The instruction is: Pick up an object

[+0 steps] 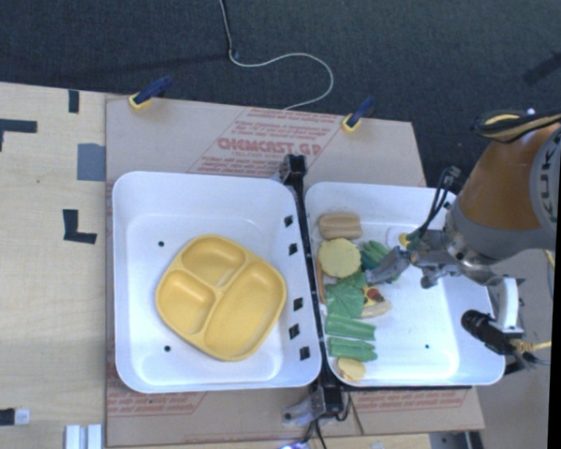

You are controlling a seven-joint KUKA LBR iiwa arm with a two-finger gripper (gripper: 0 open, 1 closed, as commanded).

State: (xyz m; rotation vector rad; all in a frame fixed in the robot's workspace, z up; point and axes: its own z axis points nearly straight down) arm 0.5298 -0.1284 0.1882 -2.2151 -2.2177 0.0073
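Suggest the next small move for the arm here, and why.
Probably ease the end effector down toward the pile of toy food in the right bin. It sits at the pile's edge, with nothing visibly held.

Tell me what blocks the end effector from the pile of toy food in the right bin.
Nothing visible does. The end effector is low over the right white bin, right at the pile's edge beside the round yellow toy food piece and the green leafy pieces.

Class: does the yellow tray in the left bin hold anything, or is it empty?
Empty. The yellow tray shows three bare compartments; the toy food lies in the right bin.
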